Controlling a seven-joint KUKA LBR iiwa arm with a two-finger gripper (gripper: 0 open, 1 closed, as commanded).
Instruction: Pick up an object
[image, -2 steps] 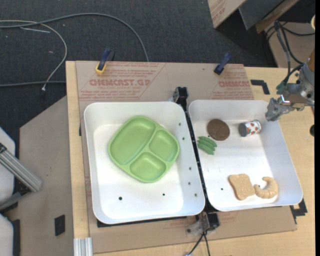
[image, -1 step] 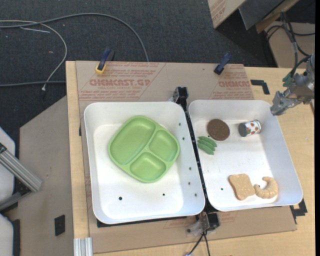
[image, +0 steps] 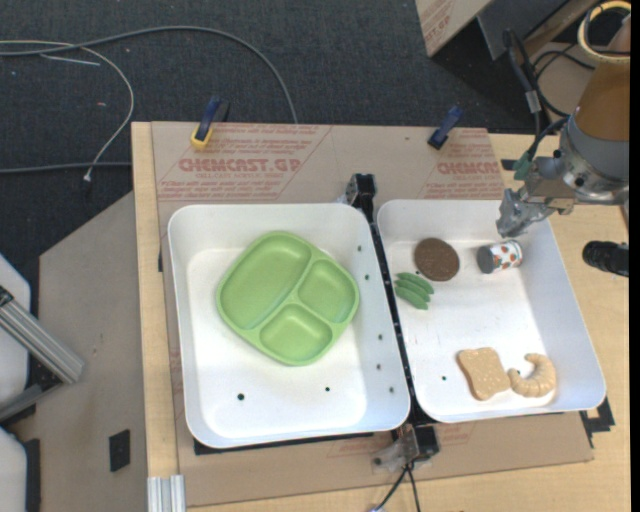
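Note:
My gripper (image: 512, 226) hangs over the far right part of the right bin (image: 575, 320), just above a small grey, white and red can (image: 499, 257) lying on its side. Nothing shows between its fingers. Also in the right bin are a round brown cookie (image: 437, 259), a green pea pod (image: 414, 290), a tan toast slice (image: 481, 372) and a tan shrimp-shaped piece (image: 534, 377). A green divided plate (image: 288, 297) lies in the left bin (image: 190, 330).
The two bins stand side by side on a cardboard sheet (image: 250, 160) held by blue clamps (image: 209, 120). Black clips (image: 361, 188) join the bins at the middle. Cables lie on the dark floor beyond the bench.

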